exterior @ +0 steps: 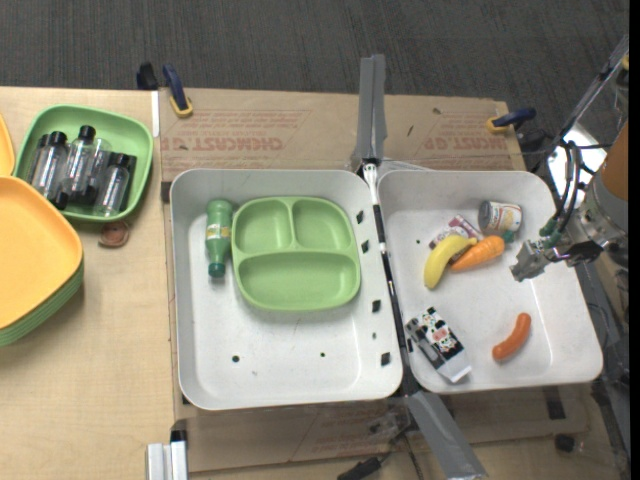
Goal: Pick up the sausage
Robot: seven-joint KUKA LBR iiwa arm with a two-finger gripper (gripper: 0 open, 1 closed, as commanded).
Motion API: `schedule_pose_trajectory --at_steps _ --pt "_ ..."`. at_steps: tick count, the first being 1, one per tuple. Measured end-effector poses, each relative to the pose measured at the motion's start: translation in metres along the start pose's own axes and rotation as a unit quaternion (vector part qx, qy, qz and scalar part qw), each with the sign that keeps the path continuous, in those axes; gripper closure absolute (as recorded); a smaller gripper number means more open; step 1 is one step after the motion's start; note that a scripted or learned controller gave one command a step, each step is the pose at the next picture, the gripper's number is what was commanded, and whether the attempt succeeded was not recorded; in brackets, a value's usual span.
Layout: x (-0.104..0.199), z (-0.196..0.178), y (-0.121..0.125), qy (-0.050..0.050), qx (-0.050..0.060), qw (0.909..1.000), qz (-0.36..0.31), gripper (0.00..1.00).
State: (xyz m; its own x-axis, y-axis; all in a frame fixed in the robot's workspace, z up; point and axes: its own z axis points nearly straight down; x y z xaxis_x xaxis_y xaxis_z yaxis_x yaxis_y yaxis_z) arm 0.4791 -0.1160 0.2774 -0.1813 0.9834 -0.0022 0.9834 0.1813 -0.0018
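Both bins (190, 298) look like smooth white plastic w/ a faint sheen; the green tray (296, 252) in the left one is matt plastic, the bottle (218, 236) beside it glossy green. In the right bin the sausage (511, 337), carrot (478, 253) and banana (441, 258) look like smooth, slightly shiny plastic, the can (501, 216) metallic w/ a paper-like label, the small box (438, 344) printed card. Bench (90, 398) is pale matt wood, cardboard sheet (270, 133) dull brown, far floor (300, 18) rough dark carpet; gripper (527, 262) looks like grey metal.
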Motion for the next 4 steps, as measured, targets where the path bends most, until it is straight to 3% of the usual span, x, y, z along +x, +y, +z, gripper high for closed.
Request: schedule_pose_trajectory --at_steps 4 --pt "-0.004 -0.032 0.002 -0.002 0.004 1.0000 -0.003 1.00"
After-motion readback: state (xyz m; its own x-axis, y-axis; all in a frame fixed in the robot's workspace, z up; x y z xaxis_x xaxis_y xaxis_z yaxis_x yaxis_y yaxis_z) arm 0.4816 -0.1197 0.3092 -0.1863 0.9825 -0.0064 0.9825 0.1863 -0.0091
